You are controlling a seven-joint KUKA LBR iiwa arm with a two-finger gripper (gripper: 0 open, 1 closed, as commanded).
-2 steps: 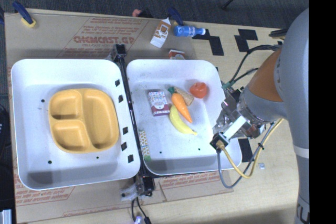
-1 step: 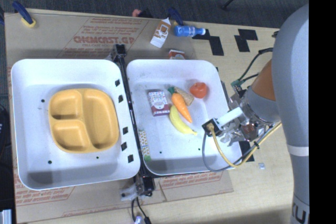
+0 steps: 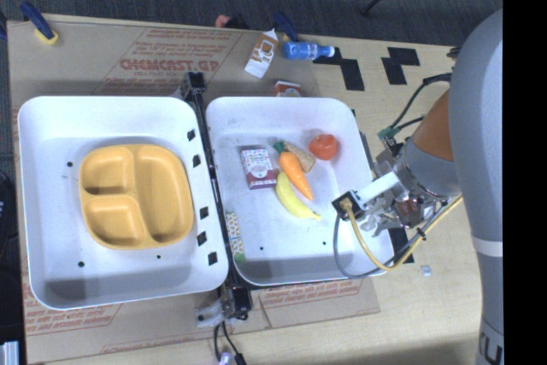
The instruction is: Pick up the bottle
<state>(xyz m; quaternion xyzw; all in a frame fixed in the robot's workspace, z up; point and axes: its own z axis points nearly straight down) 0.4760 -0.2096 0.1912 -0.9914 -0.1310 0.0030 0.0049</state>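
From the camera above the bench [image 3: 128, 38], we see the grey arm [image 3: 479, 158] reaching in from the right, with its two-finger gripper [image 3: 382, 220] low over the near right edge of the right-hand shallow white bin [image 3: 256, 248]. The tangle of cable and metal there hides the tip, so we cannot tell how wide the gripper stands, and we see nothing held in it. The small blue plastic bottle [image 3: 304, 51] lies on its side on the bench beyond the far rim of that bin, outside both bins and well apart from the gripper. Just beside it to the left stands a small white and brown carton [image 3: 261, 55]. Inside the right-hand bin lie a dark red rectangular packet [image 3: 257, 167], an orange toy carrot [image 3: 296, 173], a yellow toy banana [image 3: 295, 199] and a round red toy tomato [image 3: 324, 147]. The carrot lies between packet and tomato, and the banana touches its near end, or seems to. The left-hand shallow white bin [image 3: 47, 128] holds a yellow three-compartment plastic plate [image 3: 137, 194] near its middle.
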